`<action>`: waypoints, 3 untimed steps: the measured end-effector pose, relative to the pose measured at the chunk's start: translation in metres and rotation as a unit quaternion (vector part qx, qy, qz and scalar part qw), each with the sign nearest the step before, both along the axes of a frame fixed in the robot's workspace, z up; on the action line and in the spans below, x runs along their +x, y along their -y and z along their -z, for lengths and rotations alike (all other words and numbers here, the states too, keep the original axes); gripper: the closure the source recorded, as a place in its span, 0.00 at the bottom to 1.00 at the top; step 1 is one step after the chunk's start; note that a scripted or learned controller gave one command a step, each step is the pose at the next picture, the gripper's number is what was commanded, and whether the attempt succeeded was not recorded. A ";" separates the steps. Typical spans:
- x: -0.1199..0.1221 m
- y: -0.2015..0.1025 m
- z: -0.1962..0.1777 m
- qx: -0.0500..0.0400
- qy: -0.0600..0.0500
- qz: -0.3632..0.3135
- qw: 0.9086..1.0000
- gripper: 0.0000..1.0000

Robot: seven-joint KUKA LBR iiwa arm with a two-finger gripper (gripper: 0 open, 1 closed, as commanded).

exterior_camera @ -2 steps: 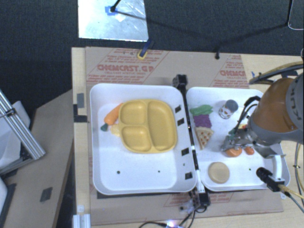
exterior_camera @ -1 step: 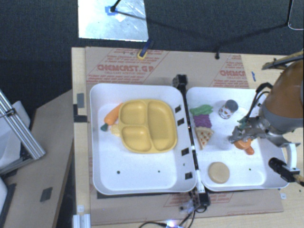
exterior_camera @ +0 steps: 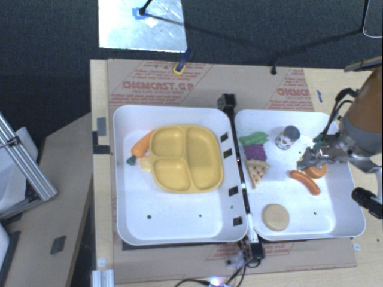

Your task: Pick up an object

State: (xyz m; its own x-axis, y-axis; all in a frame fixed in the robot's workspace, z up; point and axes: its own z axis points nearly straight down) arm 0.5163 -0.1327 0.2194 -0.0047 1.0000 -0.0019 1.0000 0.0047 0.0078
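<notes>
In the right bin (exterior_camera: 335, 220) lie a green piece (exterior_camera: 254, 139), a purple piece (exterior_camera: 255, 152), a pizza slice (exterior_camera: 257, 172), a small grey and white can (exterior_camera: 288, 136), a round tan cookie (exterior_camera: 276, 216), a red-orange sausage (exterior_camera: 305, 182) and a small orange piece (exterior_camera: 318, 171). My gripper (exterior_camera: 311, 159) hangs low at the bin's right side, directly over the orange piece and just above the sausage. Nothing shows clearly between its fingers. The left bin holds a yellow divided plate (exterior_camera: 182, 158) with a carrot (exterior_camera: 141, 144) at its left edge.
The bins (exterior_camera: 137, 220) sit side by side on a cardboard sheet (exterior_camera: 161, 82), with a black divider clamp strip (exterior_camera: 236, 160) between them. A metal plate (exterior_camera: 142, 15) lies behind. A black arm part (exterior_camera: 368, 201) juts in at the right edge.
</notes>
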 end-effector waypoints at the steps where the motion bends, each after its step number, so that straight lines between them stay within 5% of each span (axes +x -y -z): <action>1: 0.050 -0.030 0.006 0.001 -0.002 -0.002 1.000 1.00; 3: 0.112 -0.082 0.004 0.001 -0.002 -0.001 1.000 1.00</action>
